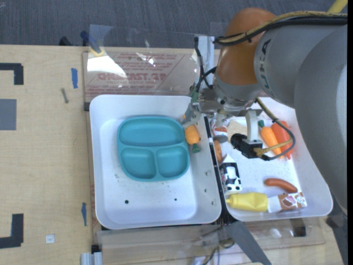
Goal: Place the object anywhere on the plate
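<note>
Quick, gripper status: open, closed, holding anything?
Gripper: cannot be told; an orange object sits right below it, beside the blue plate.

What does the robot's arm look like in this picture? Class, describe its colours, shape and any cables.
The arm is thick and rounded, with a smooth light grey shell. Above the wrist sits a glossy orange band, dome-shaped from this angle. Black cables run across the orange band, and a yellow cable shows at the top right. Below the band, the gripper is a cluster of dark and metallic parts with thin wires.
</note>
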Motion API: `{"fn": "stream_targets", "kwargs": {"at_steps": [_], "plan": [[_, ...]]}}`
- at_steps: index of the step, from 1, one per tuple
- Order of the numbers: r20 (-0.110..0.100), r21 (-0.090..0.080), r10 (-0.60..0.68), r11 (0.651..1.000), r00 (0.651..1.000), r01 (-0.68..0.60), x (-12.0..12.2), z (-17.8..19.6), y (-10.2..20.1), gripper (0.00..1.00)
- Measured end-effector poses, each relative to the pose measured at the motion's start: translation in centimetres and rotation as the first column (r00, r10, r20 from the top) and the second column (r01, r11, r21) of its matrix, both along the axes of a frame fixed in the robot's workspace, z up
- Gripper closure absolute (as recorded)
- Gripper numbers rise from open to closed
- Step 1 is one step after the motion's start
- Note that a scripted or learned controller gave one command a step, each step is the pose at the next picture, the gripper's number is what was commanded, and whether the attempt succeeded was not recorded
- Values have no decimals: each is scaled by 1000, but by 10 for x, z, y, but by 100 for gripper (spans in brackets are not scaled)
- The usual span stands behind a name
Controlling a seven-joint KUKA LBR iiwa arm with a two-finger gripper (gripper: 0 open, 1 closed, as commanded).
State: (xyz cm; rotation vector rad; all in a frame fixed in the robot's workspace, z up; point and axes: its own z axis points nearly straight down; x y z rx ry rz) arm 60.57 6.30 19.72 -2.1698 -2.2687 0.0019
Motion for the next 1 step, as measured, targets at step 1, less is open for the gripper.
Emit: {"fn": "stream_targets", "kwargs": {"at_steps": [1], "plan": [[10, 1, -158, 987, 987, 158, -58, 111, -11, 0]]}}
